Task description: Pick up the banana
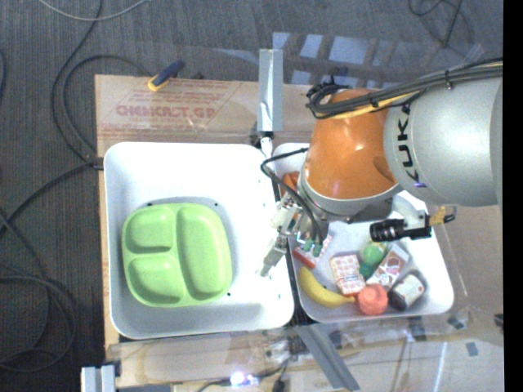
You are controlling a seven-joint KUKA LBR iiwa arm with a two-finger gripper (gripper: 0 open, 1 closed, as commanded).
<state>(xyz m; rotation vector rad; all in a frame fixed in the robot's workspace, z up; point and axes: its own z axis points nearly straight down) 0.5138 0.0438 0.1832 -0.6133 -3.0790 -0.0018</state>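
Note:
The yellow banana [321, 291] lies along the front left of the right bin [441, 300], curved, with its left end under the wrist. My gripper [292, 242] hangs just above and left of it, over the wall between the two bins. The big orange and grey arm [359, 158] covers the back half of the right bin. Nothing shows held in the gripper.
A green divided plate [176, 253] lies in the left bin [163, 158]. Beside the banana in the right bin are a patterned small box [346, 273], a red round fruit [373, 300], a green item [373, 256] and a dark can [409, 291].

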